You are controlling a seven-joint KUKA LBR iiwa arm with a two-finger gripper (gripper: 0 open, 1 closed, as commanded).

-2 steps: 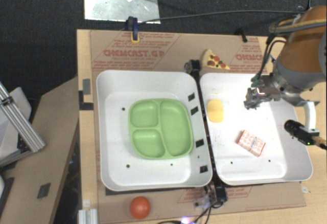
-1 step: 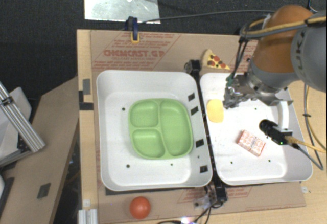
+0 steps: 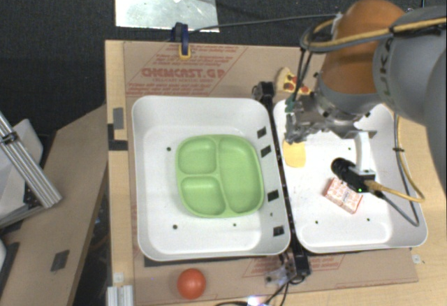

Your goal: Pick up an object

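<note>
My gripper [image 3: 295,135] hangs over the left side of the right bin [image 3: 391,228], close to the wall between the two bins. A small pale yellow object [image 3: 295,155] sits directly under its tip, touching or nearly touching it; the view does not settle whether it is gripped. A small red and white patterned box [image 3: 342,195] lies in the same bin, to the right and nearer the front.
The left bin [image 3: 150,158] holds a green divided plate [image 3: 218,175]. An orange ball [image 3: 191,283] rests on the bench in front of the left bin. A small yellow and red item [image 3: 287,78] lies behind the right bin.
</note>
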